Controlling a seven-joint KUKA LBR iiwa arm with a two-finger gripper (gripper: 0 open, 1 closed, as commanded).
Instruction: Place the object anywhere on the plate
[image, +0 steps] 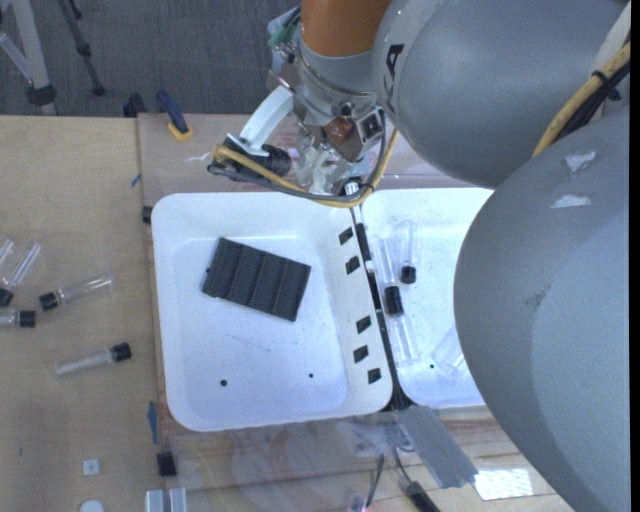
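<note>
Well apart: gripper (325, 180) above bin's far rim, grip unclear; vials (398, 285) right bin.

the bulky grey arm (530, 200) reaches in from the right; its orange band sits above the wrist, its cable-draped metal two-finger gripper (322, 175) pointing downward.

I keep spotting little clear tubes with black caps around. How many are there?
About 6: four tubes on the bench left of the bins, two in the right bin. The arm may hide more.
</note>
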